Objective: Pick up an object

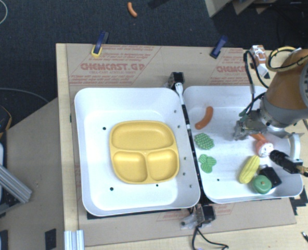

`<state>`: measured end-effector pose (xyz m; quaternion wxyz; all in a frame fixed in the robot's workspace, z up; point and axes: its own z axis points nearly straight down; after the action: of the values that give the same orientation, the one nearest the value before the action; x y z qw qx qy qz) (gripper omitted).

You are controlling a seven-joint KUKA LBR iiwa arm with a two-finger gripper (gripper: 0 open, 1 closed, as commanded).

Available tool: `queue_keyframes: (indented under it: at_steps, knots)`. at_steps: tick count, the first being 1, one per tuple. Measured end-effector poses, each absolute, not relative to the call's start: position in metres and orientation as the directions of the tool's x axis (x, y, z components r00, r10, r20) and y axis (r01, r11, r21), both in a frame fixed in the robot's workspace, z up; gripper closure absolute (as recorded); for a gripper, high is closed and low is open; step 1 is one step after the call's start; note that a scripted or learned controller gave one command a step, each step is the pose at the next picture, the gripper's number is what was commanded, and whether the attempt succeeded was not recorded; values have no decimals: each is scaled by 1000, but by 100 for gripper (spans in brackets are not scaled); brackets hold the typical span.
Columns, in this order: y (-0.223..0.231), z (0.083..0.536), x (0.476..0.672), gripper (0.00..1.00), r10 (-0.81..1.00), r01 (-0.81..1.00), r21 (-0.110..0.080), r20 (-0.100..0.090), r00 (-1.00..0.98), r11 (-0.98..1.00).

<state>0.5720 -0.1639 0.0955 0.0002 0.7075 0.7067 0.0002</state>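
Several small toys lie about my pincer (241,130), whose state I cannot tell. Nearest, just beside it toward the arm, an orange-and-white piece (262,145) lies low in the right bin (221,189): probably light, hard, slick; best gripped across its narrow middle.

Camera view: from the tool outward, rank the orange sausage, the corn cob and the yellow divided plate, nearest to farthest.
Measured from the tool in the right bin:
1. Orange sausage, up and to its left in the same bin; corn cob, below it near the bin's front. These two are too close to call.
2. Yellow divided plate, clearly farthest, in the left bin.
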Motion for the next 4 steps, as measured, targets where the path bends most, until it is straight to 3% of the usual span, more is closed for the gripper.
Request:
queue_keyframes:
  at_steps: [3,4]
  knots:
    - [-168,227,561,100,1000,1000,7,-3,-1,1]
    - [-114,238,574,100,1000,1000,5,0,-7,7]
